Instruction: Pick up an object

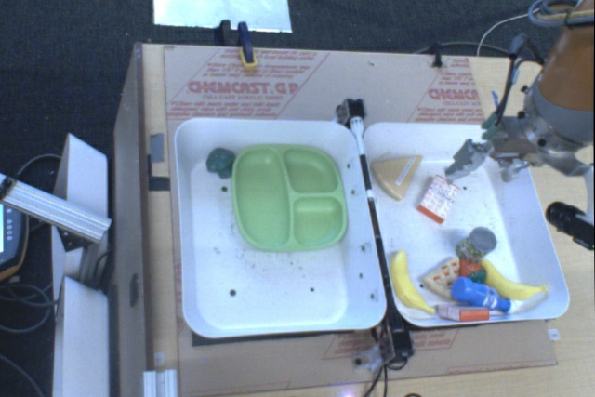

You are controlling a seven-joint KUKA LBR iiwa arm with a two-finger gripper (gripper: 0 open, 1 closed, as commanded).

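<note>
Right, the gripper (483, 158) hangs over the upper part of the right bin (542, 200), w/ the grey arm & its orange band coming in from the right. Jaws look spread apart, one finger poking left, nothing betw. them. Just below-left of the jaws lies a small red-and-white packet (439, 198), near but not touching. Further left of that, a tan wedge (397, 175) sits by the bin divider. Well below the jaws, at the bin's lower end, a cluster: grey can (477, 244), two bananas (406, 282) (513, 284), cracker-like piece (443, 274), blue bottle (481, 295), red-orange tube (462, 314). Far left of the jaws, the left bin (200, 228) has a green divided plate (288, 197) & a dark teal lump (220, 161) touching its corner.
</note>
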